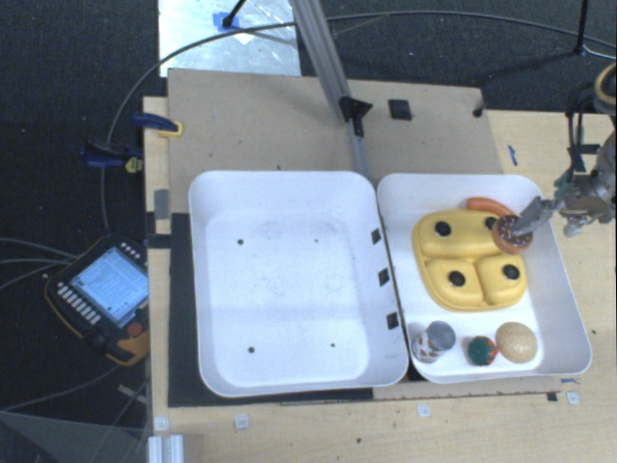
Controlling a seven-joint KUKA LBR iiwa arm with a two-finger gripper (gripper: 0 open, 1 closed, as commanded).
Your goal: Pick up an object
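Note:
The right bin [559,287] holds a big yellow lumpy toy [463,258] with black dots. An orange sausage-shaped piece [487,204] lies at its far edge, and a small brown ring [509,236] rests at its right side. Along the bin's near wall sit a grey and white ball [435,340], a green and red ball [482,350] and a beige egg [517,341]. My gripper [530,218] reaches in from the right and its tip is just over the brown ring, at the yellow toy's right edge. Nothing is visibly lifted.
The left bin [207,258] stands beside the right one, with black clips [384,276] along the shared wall. A grey pole [323,46] slants across the back of the bench. A handheld pendant [101,292] lies on the floor at the left.

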